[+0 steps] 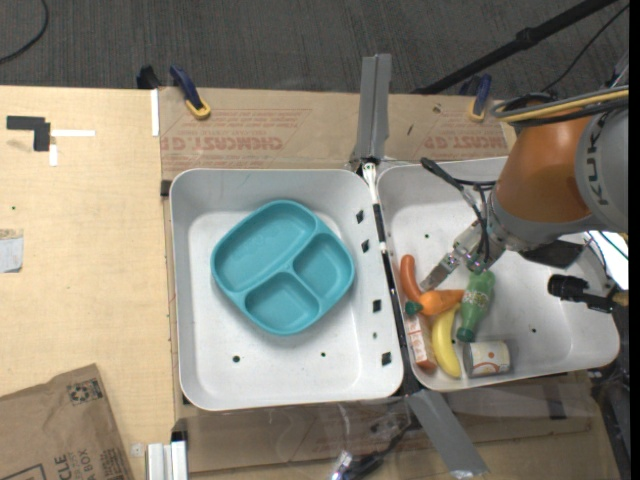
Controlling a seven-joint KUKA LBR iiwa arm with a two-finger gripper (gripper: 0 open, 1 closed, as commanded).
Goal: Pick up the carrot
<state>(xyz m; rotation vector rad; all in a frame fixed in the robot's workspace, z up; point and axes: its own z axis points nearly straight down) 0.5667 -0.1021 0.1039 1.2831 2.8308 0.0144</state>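
From here my worry is clutter. The carrot [438,301] is packed into a pile in the right bin [560,353]: the green bottle [476,301] touches its right end, the banana [445,346] sits just below it, and a red chilli-like piece [409,277] lies just to its left. The end effector [455,265] hovers just above the carrot's upper edge, tilted in from the right; I can't tell from this angle how its tips are set. Nothing is held that I can see.

Risks as I judge them:
- coming down here, a tip lands on the bottle and knocks it over, or nips the bottle instead
- carrot rolls or slides sideways, tips close on air
- banana gets dragged along

The carrot itself: short, stubby, orange, lying roughly horizontal, partly covered by the bottle. Looks smooth, so likely slippery. The paper cup [486,357] lies below the bottle, clear of the carrot.
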